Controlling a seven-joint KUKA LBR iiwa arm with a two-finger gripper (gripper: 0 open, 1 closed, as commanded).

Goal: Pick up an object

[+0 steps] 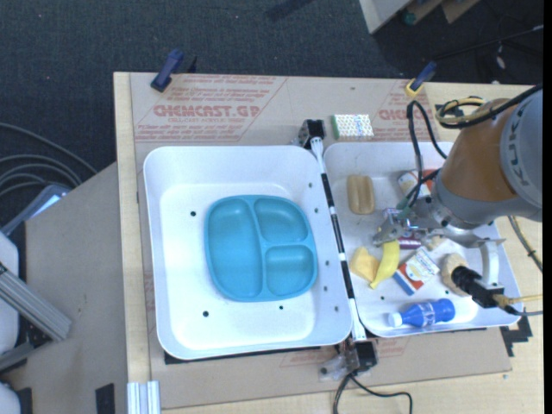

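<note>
My gripper (395, 226) hangs low over the middle of the right bin (379, 324), reaching in from the right on the grey arm with the orange band (473, 157). Just below its tip lies a yellow banana (389, 263) beside a yellow wedge (364, 264). A tan bread-like piece (360, 194) lies up and to the left of it. A red and white packet (420, 270) sits to the lower right of the banana. A blue bottle with a white cap (426, 313) lies near the bin's front wall. The arm hides the right part of this bin.
The left bin (164, 231) holds a blue divided plate (260, 247). A small checkered box (352, 126) lies on the bench behind the bins. Blue clamps (168, 70) (420, 78) sit at the board's far edge. Small items (406, 180) lie by the arm.
</note>
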